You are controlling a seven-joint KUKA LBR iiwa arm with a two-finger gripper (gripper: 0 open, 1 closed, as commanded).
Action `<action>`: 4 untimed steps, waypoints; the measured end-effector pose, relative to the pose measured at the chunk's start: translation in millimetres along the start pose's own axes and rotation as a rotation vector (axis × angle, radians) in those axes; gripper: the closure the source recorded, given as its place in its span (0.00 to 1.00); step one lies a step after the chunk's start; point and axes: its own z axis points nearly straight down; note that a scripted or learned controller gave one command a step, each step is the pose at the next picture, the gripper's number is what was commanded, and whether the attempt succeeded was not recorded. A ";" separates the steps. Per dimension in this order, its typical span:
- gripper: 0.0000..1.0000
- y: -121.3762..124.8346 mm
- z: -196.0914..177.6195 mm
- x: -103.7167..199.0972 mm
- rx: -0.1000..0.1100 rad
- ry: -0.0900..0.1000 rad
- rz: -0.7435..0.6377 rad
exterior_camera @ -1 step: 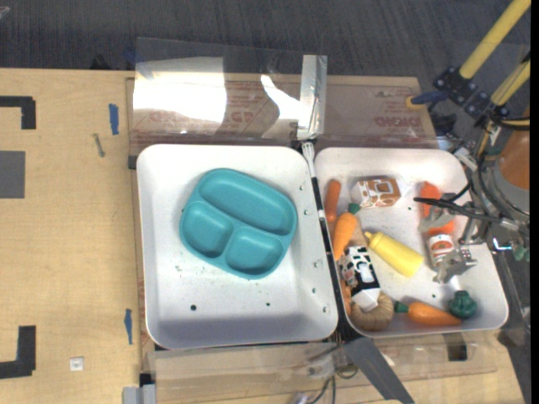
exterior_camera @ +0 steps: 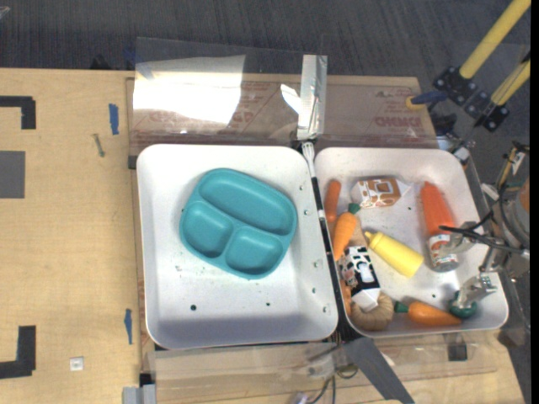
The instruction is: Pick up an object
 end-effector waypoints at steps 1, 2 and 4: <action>0.00 -7.3 67.2 -46.7 0.001 -0.011 0.055; 1.00 -6.8 53.9 -50.8 0.005 -0.024 0.053; 1.00 79.4 -38.5 -96.4 -0.003 -0.003 0.271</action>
